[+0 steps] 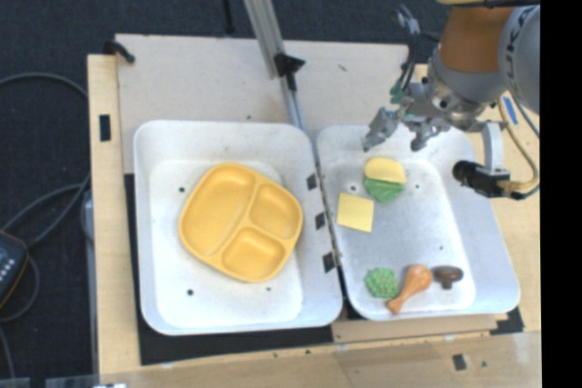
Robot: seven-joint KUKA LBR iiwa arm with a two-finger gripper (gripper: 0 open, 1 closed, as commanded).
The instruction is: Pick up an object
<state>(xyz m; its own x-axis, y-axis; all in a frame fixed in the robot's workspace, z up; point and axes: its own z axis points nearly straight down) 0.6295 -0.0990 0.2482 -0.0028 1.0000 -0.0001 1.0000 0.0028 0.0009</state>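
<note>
End effector (400, 134) spread open, holding nothing, hovering over far edge of right bin (473, 223). Right bin holds five items: yellow-green taco (385, 178) just below the fingers, yellow square (356, 213), broccoli (382, 282), drumstick (409, 285), mushroom (446, 274). Left bin (164, 195): one yellow divided plate (240, 221).

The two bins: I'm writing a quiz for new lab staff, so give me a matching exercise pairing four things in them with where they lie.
Things:
1. yellow tray
2. cheese slice
3. drumstick
4. burger

Places:
A. right bin, near front edge, between the broccoli and the mushroom
B. right bin, back part, just below the gripper
C. left bin, middle
D. right bin, left side, by the divide

Pairs: 1-C, 2-D, 3-A, 4-B
</note>
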